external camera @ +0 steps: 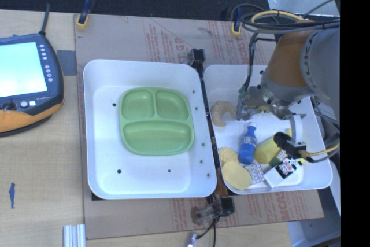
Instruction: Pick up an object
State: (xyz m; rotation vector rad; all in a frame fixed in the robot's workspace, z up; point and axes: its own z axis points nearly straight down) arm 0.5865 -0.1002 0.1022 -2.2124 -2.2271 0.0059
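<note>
- The claw [250,106] hangs low in the upper part of the right bin [324,181], at the right of the frame; whether it is open or closed I cannot tell, its tips being dark and blurred.
- Just left of it lies a tan, bread-like lump [220,113].
- Below it stands a blue bottle [248,144], apart from the claw.
- Yellow pieces [236,173] crowd the bin's lower end, hard to make out.
- The left bin [104,176] carries a green divided plate [155,121].

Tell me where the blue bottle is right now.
The blue bottle lies in the right bin, near its middle, just below the gripper, with a yellow cup on its right.
</note>
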